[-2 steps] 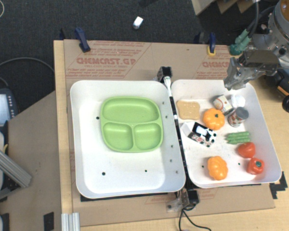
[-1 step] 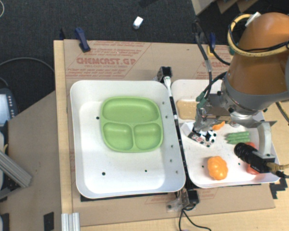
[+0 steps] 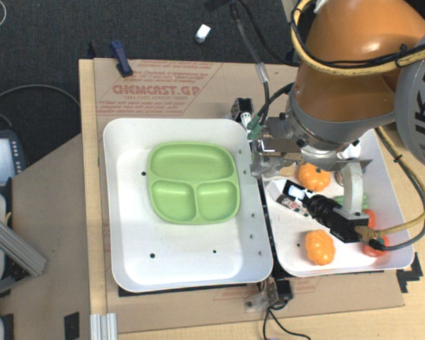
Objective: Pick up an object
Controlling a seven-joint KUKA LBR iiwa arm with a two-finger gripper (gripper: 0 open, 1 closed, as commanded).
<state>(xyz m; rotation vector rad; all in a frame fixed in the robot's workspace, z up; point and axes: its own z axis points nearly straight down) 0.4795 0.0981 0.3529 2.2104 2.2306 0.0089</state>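
Arm [image 3: 354, 69] hides much of right bin [image 3: 393, 190]; hand [image 3: 319, 163] grip unreadable; orange object [image 3: 319, 246] beside it, possibly pumpkin.

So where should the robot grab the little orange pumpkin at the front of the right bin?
Probably across its round middle, coming straight down from above. The pumpkin sits alone on the floor of the right bin, with open space around its sides, so the fingers could likely close on either side of it.

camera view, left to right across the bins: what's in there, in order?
Left bin → green divided plate → right bin → orange pumpkin-like toy. The arm covers much of the right bin, so the rest there is left out.
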